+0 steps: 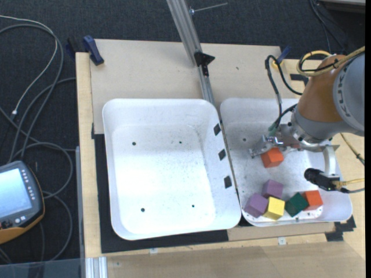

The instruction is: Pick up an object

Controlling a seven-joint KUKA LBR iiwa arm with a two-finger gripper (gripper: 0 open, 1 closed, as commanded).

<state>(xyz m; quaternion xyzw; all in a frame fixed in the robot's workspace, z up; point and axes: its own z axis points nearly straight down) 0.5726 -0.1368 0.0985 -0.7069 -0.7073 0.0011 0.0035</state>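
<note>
Seen from above at a slant, the grey KUKA arm (342, 97), its orange band bright above the wrist, reaches in from the right over the right-hand white bin (235, 120). Its gripper (268, 146) sits low above the bin floor with an orange block (272, 157) directly at its tip; the block looks to be touching or between the fingers, but the wrist hides the contact, so whether the hand is clenched on it or released cannot be told. Below the gripper, toward the bin's near edge, five more blocks are clustered: a purple block (273, 188) nearest the hand, a second purple block (256, 204) beyond it to the lower left, a yellow block (276, 207) touching that one, a green block (297, 204) just beside the yellow, and a smaller orange block (313, 198) against the green one, lower right of the hand. A black cable connector (317, 178) hangs off the arm just right of the cluster. Well to the left of the gripper lies the left-hand white bin (116, 126), and a metal pole (185, 30) slants up and away behind the divide between the two bins.
</note>
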